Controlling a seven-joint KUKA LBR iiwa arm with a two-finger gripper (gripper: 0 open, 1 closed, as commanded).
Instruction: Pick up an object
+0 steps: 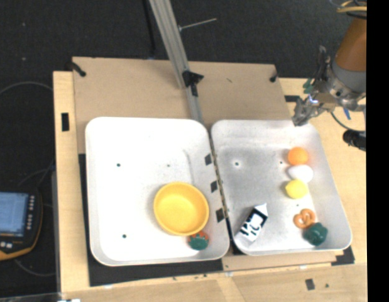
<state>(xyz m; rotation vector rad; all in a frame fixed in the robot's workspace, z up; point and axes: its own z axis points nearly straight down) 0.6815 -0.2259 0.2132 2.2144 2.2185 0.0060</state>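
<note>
though nearest, orange ball [298,155] well below jaws [301,117], apart

The gripper [301,113] hangs, seemingly empty, over the right bin's [257,145] far corner.

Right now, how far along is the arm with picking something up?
Nothing looks picked yet. The gripper sits at the right bin's far edge, above the orange ball, with nothing seen between its fingers. The white ball, yellow ball and carton lie untouched. Descent, grasp and lift remain.
</note>
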